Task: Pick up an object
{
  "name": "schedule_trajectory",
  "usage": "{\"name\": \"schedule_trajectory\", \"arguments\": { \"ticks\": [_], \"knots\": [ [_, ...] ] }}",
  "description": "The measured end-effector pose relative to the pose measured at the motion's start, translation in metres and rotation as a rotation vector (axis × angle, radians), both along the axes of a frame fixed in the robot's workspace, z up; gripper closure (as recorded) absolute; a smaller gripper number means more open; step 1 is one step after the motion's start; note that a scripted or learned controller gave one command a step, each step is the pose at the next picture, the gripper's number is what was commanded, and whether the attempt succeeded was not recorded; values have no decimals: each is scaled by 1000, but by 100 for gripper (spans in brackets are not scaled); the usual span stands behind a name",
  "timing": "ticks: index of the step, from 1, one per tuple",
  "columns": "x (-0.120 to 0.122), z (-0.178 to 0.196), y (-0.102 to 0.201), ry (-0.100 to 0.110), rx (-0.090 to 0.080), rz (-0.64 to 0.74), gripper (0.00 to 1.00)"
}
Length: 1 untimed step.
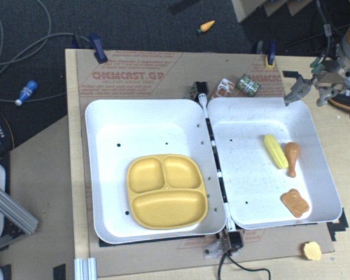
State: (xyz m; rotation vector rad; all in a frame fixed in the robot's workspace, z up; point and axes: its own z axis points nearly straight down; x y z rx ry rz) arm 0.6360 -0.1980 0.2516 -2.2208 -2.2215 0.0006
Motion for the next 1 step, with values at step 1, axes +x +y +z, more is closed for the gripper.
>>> {"name": "schedule_trajectory", "arguments": {
  "ticks": [1],
  "knots": [
    [-19,-129,-27,11,3,-3,0]
  ]
}}
